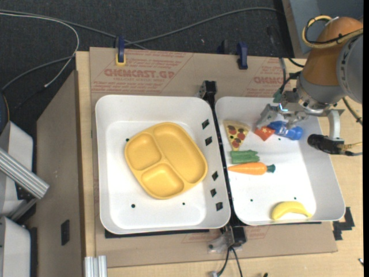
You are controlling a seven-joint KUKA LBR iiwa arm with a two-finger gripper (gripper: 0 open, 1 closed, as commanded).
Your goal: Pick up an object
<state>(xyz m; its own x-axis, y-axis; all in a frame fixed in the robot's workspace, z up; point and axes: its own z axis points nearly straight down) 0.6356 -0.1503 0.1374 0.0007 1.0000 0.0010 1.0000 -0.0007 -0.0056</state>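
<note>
Two shallow white plastic bins [109, 154] [323, 183] are counted, along with one yellow three-compartment plate [165, 159], one pizza slice [236, 134], one green bean pod [244, 155], one orange carrot [249, 168] and one yellow banana [291, 210].

Cardboard-topped bench [173, 68] w/ 2 white bins [109, 154] [323, 178] side by side

My arm [331, 56]: grey rounded casing, with a broad orange band [323, 62] above the wrist. Yellow cable [316, 25] looped over the top of the band. Below the band, a silver metal wrist flange. Beneath that, my gripper [281, 119], pale metal with dark fittings.
</note>
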